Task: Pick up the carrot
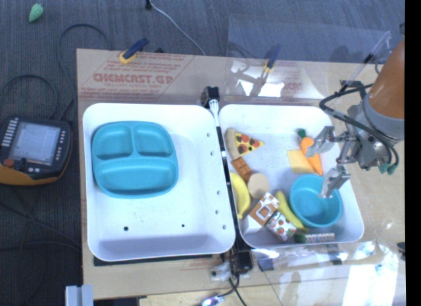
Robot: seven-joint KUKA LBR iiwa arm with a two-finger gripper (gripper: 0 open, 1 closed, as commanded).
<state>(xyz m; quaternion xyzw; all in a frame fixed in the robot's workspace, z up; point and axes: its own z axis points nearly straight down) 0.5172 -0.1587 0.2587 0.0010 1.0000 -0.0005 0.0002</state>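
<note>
The carrot [310,153] is a small orange piece with a green top, lying in the right bin [276,119] near its right wall, partly on a yellow cheese slice [298,161]. My gripper [327,162] hangs over the same bin just right of the carrot. It is open, with one finger [321,141] by the carrot's upper end and the other over the blue bowl [313,204]. Nothing sits between the fingers.
The right bin also holds a pizza slice [245,143], a banana [241,194], a bread roll [258,183], small boxes [264,210] and other toy food. A blue divided plate [134,157] lies in the left bin [158,232]. A teach pendant [33,148] rests off the bench's left.
</note>
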